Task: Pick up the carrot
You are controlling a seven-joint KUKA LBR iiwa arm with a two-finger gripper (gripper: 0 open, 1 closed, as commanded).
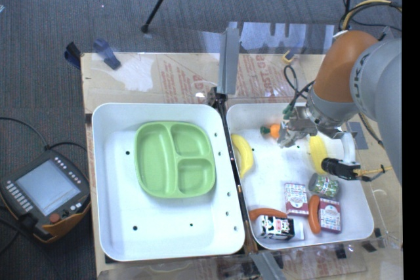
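Observation:
The carrot [270, 130] is a small orange piece with a green top. It lies near the back of the right bin [367, 220], toward that bin's left side. My gripper [289, 130] hangs just to the right of the carrot, right beside it. The grey wrist and the orange band rise behind it to the right. From this angle I cannot make out whether the gripper touches the carrot.
A yellow banana [242, 153] lies by the right bin's left wall. Another yellow fruit [318, 151] sits right of the gripper. Red packets [296, 199], orange sausages [267, 212], a small carton [275, 227] and a green item [325, 185] fill the front. The left bin [111, 206] holds a green divided plate [176, 158].

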